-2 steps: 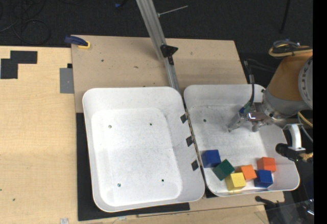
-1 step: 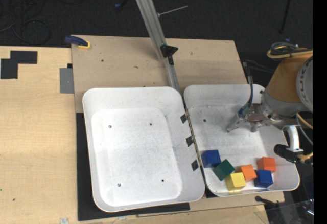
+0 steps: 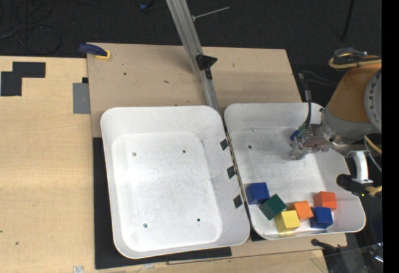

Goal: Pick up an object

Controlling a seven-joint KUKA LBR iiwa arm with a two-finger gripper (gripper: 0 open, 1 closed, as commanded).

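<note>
Grey arm (image 3: pixel 377 100), broad orange band (image 3: pixel 349 94), small metallic pincer (image 3: pixel 300 148), blue detail.

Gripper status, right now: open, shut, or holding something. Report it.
Gripper: cannot be told. It sits low over the right bin, apart from the blocks near the front edge; nothing is seen in it.

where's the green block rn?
The green block lies in the right bin, near its front edge, between the blue block up-left of it and the yellow block down-right of it.
</note>
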